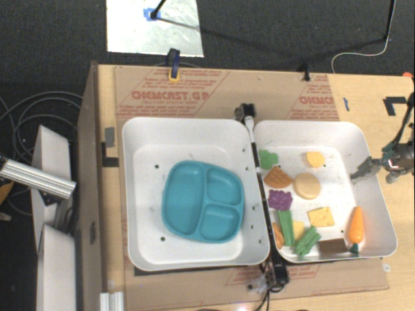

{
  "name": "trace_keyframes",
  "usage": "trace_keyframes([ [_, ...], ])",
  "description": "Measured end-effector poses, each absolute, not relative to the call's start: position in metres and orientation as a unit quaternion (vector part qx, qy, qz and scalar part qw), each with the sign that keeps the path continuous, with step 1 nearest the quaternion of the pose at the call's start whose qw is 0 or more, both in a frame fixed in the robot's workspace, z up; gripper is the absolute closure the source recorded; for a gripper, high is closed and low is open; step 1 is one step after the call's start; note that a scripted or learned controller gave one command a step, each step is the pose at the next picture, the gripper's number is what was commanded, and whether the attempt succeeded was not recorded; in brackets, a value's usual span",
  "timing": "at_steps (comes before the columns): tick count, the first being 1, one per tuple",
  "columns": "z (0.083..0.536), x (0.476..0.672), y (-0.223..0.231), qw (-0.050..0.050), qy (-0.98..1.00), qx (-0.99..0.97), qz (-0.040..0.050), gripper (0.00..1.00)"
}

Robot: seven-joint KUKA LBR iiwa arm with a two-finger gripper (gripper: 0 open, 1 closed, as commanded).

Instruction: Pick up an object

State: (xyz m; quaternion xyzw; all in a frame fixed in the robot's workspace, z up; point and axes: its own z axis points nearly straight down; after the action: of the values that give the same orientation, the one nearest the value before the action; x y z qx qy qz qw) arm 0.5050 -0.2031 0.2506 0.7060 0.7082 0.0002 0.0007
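The right white bin holds several toy foods. Among them are a green leafy piece, a small yellow piece, an orange-brown wedge, a tan round bun, purple grapes, a yellow cracker, an orange carrot, green pods and a brown bar. My gripper hangs at the bin's right side, to the right of the bun and beyond the carrot. I see nothing held in it.
In the left white bin lies a teal divided plate. The bins rest on a cardboard sheet over the bench. Cables and metal rails lie off the bench at the left.
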Motion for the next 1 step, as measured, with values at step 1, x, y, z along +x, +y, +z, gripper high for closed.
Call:
trace_keyframes([
  [1, 0.1215, 0.4832, -0.2058, -0.005, 0.707, 0.707, -0.0023, 0.0],
])
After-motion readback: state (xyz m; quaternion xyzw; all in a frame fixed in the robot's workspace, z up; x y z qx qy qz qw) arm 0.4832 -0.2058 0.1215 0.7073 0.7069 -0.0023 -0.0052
